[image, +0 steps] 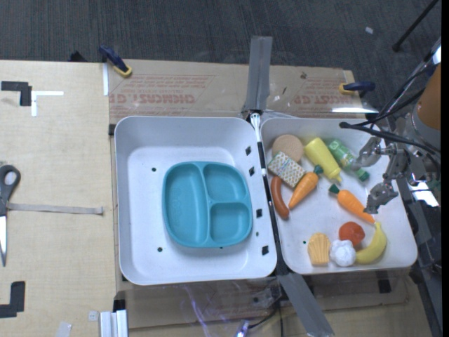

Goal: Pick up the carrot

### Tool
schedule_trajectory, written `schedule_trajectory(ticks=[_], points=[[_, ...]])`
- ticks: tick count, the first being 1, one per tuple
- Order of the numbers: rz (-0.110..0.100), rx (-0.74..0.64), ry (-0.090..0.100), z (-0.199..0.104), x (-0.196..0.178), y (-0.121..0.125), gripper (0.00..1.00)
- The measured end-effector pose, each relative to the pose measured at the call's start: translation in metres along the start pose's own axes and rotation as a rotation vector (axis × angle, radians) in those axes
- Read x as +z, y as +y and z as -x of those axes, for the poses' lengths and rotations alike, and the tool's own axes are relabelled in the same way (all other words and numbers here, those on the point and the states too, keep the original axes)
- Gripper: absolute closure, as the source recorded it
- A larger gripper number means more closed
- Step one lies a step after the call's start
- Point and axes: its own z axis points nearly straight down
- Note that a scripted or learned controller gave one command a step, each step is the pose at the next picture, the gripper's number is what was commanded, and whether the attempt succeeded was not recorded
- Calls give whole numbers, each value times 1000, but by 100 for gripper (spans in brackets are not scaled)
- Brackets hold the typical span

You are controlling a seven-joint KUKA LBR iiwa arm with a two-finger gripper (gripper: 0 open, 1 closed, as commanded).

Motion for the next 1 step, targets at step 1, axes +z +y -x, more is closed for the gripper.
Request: schedule_trajectory(ticks=[1], points=[[-7,-129,-17,62,124,-31,0]])
